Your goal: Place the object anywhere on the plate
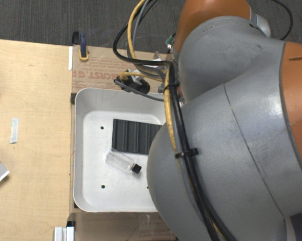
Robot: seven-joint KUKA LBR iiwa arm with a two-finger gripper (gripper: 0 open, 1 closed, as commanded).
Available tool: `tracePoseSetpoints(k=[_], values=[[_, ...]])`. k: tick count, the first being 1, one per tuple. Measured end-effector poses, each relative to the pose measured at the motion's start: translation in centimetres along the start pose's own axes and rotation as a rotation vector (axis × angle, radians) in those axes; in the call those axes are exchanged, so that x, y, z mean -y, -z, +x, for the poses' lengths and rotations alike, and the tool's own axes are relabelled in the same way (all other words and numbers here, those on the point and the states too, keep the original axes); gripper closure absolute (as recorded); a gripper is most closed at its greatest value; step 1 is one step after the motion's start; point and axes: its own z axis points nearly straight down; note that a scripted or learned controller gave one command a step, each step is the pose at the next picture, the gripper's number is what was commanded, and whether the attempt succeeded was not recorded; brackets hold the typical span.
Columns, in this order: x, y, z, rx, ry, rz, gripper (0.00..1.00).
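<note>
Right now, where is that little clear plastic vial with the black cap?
The small clear vial with a black cap lies on its side in the white bin, just below the dark ribbed panel, left of the grey arm.

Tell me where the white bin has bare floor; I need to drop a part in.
Bare: the shallow white bin floor left of the black ribbed rectangular plate and below the clear plastic vial. Crowded: its right side, under the grey arm.

You see the grey arm point(232, 138) covering the right side. In the white bin point(84, 190), a clear vial point(123, 162) lies just below a dark ribbed block point(134, 136), toward the bin's centre.
</note>
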Motion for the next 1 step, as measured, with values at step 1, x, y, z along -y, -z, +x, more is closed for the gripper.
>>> tracePoseSetpoints(k=[1], values=[[4.65, -9.48, -3.26, 0.000, -0.100, 0.000, 0.00]])
